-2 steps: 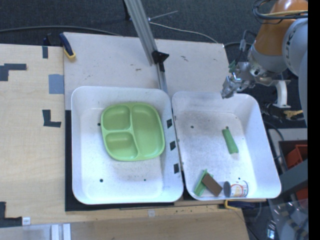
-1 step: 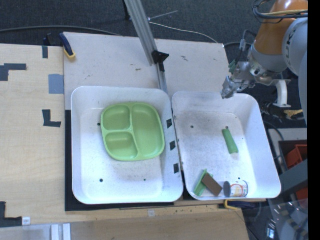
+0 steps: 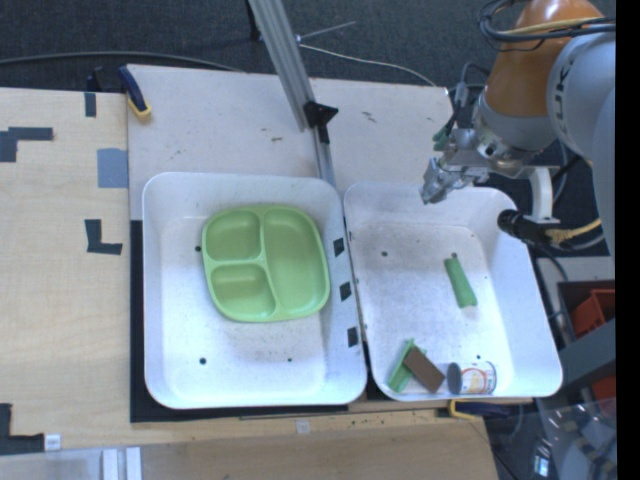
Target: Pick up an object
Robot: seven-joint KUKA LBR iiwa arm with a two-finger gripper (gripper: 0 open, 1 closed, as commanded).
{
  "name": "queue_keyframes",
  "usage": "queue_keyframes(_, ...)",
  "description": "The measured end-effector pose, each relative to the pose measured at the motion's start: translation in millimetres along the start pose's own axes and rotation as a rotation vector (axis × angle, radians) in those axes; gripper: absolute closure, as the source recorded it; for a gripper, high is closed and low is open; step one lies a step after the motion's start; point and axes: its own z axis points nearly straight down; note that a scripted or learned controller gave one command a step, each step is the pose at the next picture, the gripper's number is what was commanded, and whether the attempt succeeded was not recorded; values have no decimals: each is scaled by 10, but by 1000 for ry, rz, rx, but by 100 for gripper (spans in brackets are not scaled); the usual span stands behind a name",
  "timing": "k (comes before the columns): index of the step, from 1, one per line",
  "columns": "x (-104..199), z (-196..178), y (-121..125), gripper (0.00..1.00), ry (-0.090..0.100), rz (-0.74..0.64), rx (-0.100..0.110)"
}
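My gripper (image 3: 436, 190) hangs over the far edge of the right bin (image 3: 520, 268), pointing down. Nothing shows between its fingers. A green stick (image 3: 460, 281) lies in the right bin's middle right, well below and to the right of the gripper. At the bin's near edge lie a green and brown block (image 3: 416, 368) and a small can on its side (image 3: 472, 378). A green divided plate (image 3: 266, 263) rests in the left bin (image 3: 170, 298).
A slanted metal pole (image 3: 288, 58) rises from the bench behind the bins, ending in a black clamp (image 3: 320, 114). A blue and yellow tool (image 3: 134, 92) lies at the far left. Black clips (image 3: 341, 268) sit along the divide between the bins.
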Motion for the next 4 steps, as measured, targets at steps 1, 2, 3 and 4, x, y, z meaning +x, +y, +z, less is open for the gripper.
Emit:
queue_keyframes(1,517,100,-153,100,1,-1,3)
queue_keyframes(2,988,-14,-378,100,1,-2,2)
queue_keyframes(3,1567,41,-507,100,1,-3,3)
queue_keyframes(4,1960,50,-735,100,0,-1,3)
